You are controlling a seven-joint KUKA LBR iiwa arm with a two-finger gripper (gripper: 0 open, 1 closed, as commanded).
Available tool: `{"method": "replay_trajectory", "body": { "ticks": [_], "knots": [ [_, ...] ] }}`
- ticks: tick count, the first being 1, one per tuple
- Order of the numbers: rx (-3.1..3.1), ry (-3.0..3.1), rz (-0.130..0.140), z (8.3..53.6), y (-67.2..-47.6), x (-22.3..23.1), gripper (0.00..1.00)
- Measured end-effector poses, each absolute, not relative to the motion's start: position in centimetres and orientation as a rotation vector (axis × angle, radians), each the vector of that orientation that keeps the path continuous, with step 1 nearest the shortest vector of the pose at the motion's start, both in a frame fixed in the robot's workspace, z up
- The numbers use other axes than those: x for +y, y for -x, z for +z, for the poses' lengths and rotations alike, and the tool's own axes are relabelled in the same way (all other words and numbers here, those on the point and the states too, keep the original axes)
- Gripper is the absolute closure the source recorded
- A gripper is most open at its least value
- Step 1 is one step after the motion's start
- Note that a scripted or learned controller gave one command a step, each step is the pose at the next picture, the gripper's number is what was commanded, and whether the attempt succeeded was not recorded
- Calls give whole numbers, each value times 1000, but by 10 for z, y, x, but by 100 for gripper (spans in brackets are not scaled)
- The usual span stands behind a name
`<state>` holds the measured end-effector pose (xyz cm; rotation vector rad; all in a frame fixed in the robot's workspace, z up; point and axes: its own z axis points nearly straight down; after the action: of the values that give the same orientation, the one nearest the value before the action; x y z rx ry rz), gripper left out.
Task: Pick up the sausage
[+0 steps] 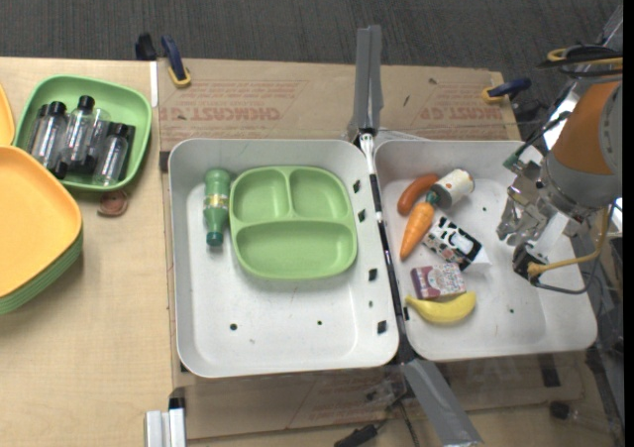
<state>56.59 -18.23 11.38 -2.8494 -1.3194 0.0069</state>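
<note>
Sausage [417, 190] upper-left in right bin [515, 331], tucked against carrot [416, 227] | tool [522, 222] hovers right-side, well apart | tool's spread: cannot tell.

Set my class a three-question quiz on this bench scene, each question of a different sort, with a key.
1. True or false: the sausage lies in the right bin.
2. Which item lies nearest that bin's front edge? A) banana B) carrot C) green bottle
3. Fill in: the green divided plate sits in the ___ bin.

Key: 1 true; 2 A; 3 left.
</note>
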Motion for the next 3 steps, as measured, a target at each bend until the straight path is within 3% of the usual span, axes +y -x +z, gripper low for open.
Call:
{"method": "replay_trajectory", "body": {
  "ticks": [1, 2, 3],
  "knots": [
    [-1438, 2790, 6, 107, -521, -208, 100],
    [-1027, 2967, 6, 112, -542, -158, 100],
    [-724, 3056, 7, 114, -550, -221, 100]
  ]
}}
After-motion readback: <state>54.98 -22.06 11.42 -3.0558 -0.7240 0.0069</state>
